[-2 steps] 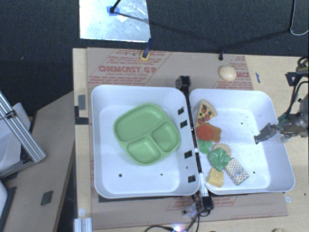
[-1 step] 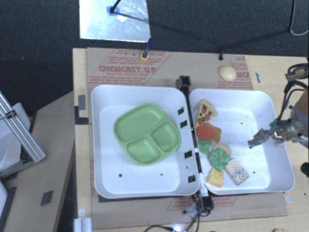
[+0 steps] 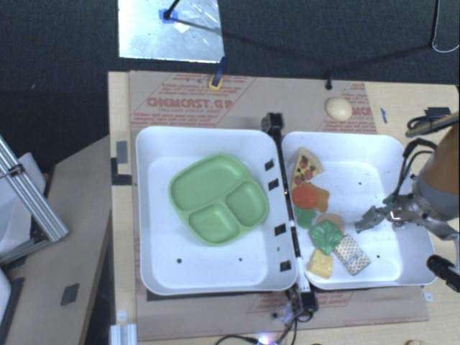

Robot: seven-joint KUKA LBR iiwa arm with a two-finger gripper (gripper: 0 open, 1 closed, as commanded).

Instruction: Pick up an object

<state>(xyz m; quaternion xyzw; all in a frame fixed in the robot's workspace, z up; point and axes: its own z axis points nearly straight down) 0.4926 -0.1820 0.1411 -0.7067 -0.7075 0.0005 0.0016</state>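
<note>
Two white bins share the bench – toy food (image 3: 322, 225) clusters at the right bin's (image 3: 374, 153) left side; gripper (image 3: 368, 220) hovers nearby, fingers spread, holding nothing – pickup not yet begun

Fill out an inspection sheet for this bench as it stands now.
Surface: bench bears left bin and right bin side by side.
Job's things: pizza slice, red toy, green toy, yellow piece, patterned block, all in right bin.
Clutter: green divided plate in left bin; egg behind right bin.
Gripper: gripper over right bin, holding nothing.
Cables: cable top right.
Surroundings: foil sheet.
</note>
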